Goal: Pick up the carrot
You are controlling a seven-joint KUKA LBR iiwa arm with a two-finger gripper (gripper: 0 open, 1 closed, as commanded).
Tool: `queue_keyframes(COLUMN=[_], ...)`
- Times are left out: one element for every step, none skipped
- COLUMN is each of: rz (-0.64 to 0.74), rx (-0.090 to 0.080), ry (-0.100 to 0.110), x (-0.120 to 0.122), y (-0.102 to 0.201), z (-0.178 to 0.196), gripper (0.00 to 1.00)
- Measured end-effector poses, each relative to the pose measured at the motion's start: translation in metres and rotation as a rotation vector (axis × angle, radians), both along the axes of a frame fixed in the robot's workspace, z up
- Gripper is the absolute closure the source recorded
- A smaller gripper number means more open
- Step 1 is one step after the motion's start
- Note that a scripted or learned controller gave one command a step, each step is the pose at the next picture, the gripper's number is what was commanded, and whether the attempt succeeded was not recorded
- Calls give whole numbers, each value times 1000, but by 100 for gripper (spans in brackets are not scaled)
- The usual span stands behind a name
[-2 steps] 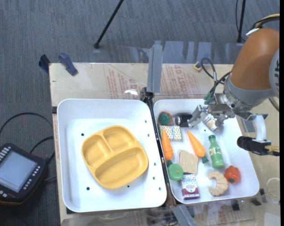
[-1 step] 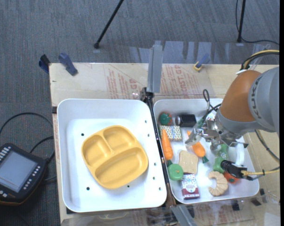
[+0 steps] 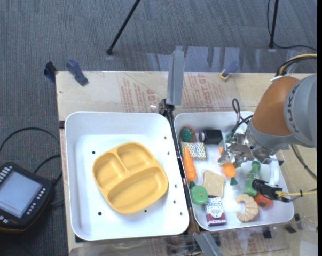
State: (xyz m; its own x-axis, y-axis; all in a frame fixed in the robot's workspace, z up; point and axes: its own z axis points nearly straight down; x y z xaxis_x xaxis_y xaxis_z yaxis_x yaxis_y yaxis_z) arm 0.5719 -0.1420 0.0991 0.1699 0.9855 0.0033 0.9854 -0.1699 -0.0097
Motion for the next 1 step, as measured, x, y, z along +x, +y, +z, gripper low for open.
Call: queue_keyframes(rz=[-74], rx=[-5], ry=[-16], x=[10], y=[25], z=[118], gripper=[100])
